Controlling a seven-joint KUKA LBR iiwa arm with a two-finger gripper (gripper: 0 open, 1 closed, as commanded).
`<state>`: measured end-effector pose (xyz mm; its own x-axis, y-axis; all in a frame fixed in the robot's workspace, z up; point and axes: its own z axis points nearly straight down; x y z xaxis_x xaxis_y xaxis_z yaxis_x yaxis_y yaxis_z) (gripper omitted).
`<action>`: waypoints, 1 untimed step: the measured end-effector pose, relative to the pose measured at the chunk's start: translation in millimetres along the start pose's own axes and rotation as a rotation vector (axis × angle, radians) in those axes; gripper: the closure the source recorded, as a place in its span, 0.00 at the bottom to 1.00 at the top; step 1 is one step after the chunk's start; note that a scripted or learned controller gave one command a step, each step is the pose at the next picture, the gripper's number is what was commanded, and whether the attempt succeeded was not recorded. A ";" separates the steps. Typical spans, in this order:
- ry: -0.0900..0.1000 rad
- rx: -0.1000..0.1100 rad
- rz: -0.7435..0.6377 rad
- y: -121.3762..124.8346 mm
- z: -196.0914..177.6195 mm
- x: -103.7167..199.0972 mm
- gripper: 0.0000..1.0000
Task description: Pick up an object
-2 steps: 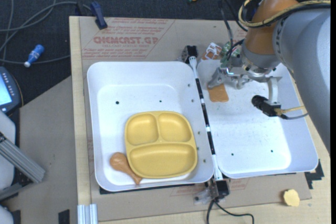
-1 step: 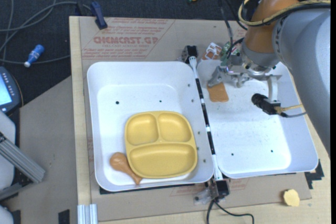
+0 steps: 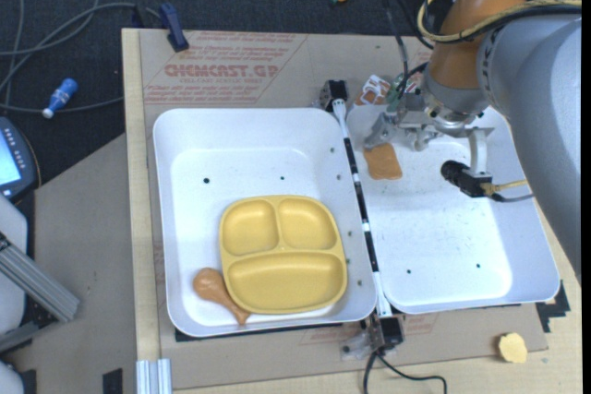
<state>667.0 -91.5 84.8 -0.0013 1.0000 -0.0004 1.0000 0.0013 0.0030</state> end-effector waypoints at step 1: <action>0.001 0.006 0.002 -12.4 -0.1 0.1 0.00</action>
<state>654.5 -91.5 84.9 0.0011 1.0000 0.0004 1.0000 -0.0011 -0.0029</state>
